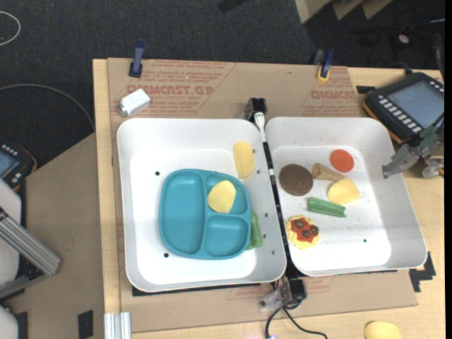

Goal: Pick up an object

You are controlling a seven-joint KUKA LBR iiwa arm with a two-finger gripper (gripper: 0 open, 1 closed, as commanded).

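The right bin (395, 249) holds a brown round cookie (295, 179), a red-orange ball (342, 160), a yellow wedge (343, 191), a green bean pod (325, 206), a small pizza piece (303, 232) and a tan bit (321, 171). In the left bin (141, 147) lies a blue divided plate (187, 214) with a yellow piece (222, 196) on it. Another yellow piece (244, 159) lies beside the plate, and a green strip (255, 230) rests at the plate's right edge. My gripper (401, 160) hangs at the right bin's right rim, apart from every object.
A control pendant (413, 104) lies at the back right of the bench. A white block (134, 102) sits behind the left bin, and blue clamps (137, 58) hold the board's far edge. A yellow object (381, 330) lies off the bench's front right.
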